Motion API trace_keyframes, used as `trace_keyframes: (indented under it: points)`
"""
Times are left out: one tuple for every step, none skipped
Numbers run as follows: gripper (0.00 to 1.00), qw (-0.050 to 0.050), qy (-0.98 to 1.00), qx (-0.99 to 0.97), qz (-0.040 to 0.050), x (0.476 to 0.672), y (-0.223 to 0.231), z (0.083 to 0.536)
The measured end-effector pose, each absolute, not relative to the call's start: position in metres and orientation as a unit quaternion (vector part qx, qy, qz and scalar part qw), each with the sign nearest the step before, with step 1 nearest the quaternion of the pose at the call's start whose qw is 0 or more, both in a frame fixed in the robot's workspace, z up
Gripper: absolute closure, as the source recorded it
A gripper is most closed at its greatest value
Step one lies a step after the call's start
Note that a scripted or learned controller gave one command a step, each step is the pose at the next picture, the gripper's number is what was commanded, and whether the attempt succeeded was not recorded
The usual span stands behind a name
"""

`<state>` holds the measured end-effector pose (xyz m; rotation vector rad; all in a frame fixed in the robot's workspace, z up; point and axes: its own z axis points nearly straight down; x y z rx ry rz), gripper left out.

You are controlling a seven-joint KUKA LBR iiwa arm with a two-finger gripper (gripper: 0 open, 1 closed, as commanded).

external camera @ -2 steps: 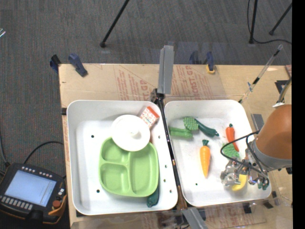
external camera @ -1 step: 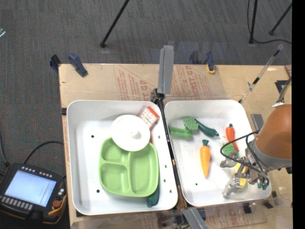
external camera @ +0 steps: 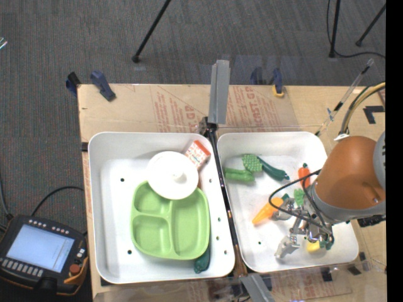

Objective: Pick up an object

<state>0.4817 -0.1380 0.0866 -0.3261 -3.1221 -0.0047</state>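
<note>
Counter [external camera: 126,109]: brown board carrying two shallow white bins side by side, a grey upright post [external camera: 219,93] standing at the far end of the seam between them. Left bin [external camera: 104,168]: green divided tray [external camera: 170,222]; white round lid [external camera: 173,175] overlapping the tray's far edge; small orange-and-white carton [external camera: 198,153] just beyond the lid, toward the seam; dark green item [external camera: 201,263] at the tray's near corner. Right bin [external camera: 277,140]: green leafy toy vegetable [external camera: 239,175] nearest the seam; green mesh piece [external camera: 251,162] and dark green pod [external camera: 274,169] beside it; orange carrot [external camera: 264,214] nearer mid-bin; small orange item [external camera: 304,172] against the arm. Arm [external camera: 349,178]: grey with orange band, over the right bin's near corner. End effector [external camera: 301,241]: down at the bin floor beyond the carrot from the seam, a yellow piece [external camera: 313,246] touching it; grip state cannot be told
</note>
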Motion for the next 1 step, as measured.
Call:
trace_keyframes:
  points:
    - [0.0, 0.001, -0.989, -0.148, -0.0012, 0.5336, -0.0756, 0.0872]
